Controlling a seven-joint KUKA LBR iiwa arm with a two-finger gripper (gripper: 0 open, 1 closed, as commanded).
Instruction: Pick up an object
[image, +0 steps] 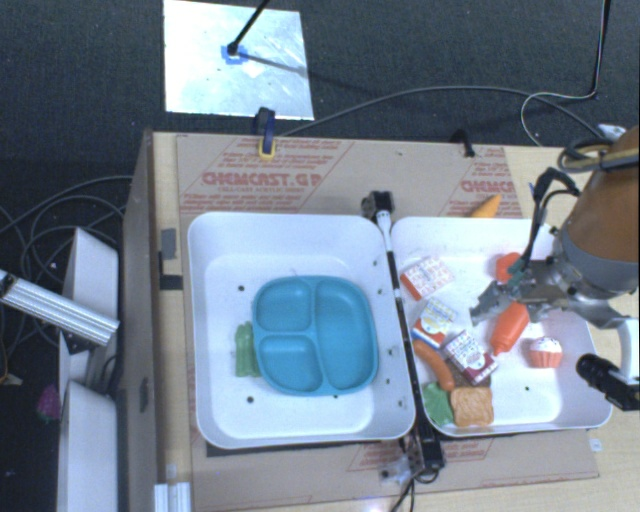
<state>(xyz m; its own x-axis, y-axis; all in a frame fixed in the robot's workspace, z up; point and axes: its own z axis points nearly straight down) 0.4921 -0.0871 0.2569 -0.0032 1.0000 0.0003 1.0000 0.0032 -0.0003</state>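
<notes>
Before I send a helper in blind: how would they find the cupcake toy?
Look in the right bin, near its right wall. The cupcake toy sits alone just right of the orange carrot. Pink base, white top, unlike anything nearby.

You've got 2 bins side by side: a divided tray (315, 335) sits in the left bin (215, 260), toy foods (460, 360) cluster in the right bin (580, 400).

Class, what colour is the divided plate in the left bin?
Light blue. The divided plate shows clearly in the camera view, lying in the left bin.
</notes>
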